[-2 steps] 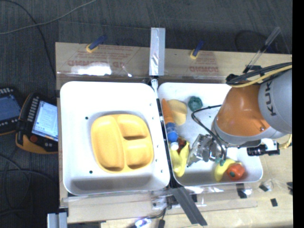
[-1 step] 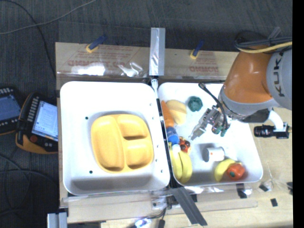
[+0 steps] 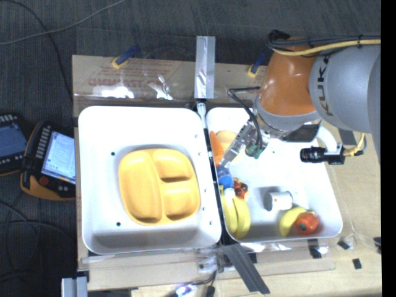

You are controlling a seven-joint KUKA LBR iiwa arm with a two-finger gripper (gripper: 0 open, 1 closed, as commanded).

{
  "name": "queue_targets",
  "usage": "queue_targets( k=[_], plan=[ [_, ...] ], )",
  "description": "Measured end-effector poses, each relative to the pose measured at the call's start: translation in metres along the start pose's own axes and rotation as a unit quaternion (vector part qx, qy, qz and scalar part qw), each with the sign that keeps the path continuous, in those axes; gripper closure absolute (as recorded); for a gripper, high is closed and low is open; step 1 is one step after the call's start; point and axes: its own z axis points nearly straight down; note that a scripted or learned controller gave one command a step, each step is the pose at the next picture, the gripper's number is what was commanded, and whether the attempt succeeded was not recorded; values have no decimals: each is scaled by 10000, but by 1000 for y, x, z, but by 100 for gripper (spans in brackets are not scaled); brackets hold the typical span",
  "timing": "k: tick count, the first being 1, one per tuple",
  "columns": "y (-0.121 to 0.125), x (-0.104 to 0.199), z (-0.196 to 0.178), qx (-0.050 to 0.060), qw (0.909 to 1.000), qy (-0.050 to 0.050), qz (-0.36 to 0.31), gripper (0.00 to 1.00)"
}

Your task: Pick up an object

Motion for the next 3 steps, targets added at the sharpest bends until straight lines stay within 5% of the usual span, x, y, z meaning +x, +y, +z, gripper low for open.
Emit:
queue_targets(
  k=[1, 2, 3],
  plan=[
    [40, -44, 0, -3, 10000, -5, 33, 100],
    [47, 22, -6, -1, 9899, 0, -1415, 100],
    [78, -16, -18, 5, 9726, -18, -2325, 100]
  ],
)
